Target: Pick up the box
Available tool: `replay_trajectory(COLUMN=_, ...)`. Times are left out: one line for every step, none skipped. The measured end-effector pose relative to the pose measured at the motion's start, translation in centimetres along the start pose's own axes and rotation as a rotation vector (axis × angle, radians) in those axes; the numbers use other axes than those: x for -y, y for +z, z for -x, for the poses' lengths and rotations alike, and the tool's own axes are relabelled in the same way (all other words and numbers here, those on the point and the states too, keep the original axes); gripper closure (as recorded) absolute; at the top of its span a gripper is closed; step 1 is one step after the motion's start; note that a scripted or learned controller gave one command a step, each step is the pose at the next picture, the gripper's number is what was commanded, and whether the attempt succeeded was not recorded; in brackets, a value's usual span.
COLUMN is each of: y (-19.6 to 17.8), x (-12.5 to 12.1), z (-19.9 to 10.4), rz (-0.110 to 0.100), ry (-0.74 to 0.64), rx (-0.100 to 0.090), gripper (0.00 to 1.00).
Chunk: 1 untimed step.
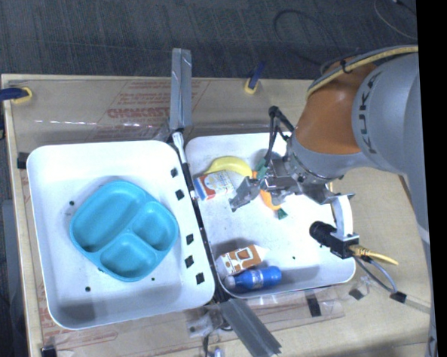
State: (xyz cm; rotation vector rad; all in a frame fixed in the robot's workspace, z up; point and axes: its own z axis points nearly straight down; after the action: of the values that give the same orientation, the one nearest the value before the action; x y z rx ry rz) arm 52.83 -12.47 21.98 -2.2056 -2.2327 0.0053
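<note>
A small orange-and-white box lies near the front wall of the right bin, touching a blue bottle just in front of it. A second small carton, white with red and blue print, lies at the bin's back left beside a yellow banana. My gripper hangs over the middle of the right bin, just right of the white carton and well behind the orange box. Nothing shows in its grasp.
An orange and green item lies partly hidden under my wrist. The left bin holds a blue divided plate. A grey divider bar with black clips separates the bins. The arm covers the right bin's back right.
</note>
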Motion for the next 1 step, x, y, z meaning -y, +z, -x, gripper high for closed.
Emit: replay_trajectory(y=11.94, x=-0.59, z=0.1, rz=-0.001, ry=-0.022, rx=-0.001, gripper=0.0)
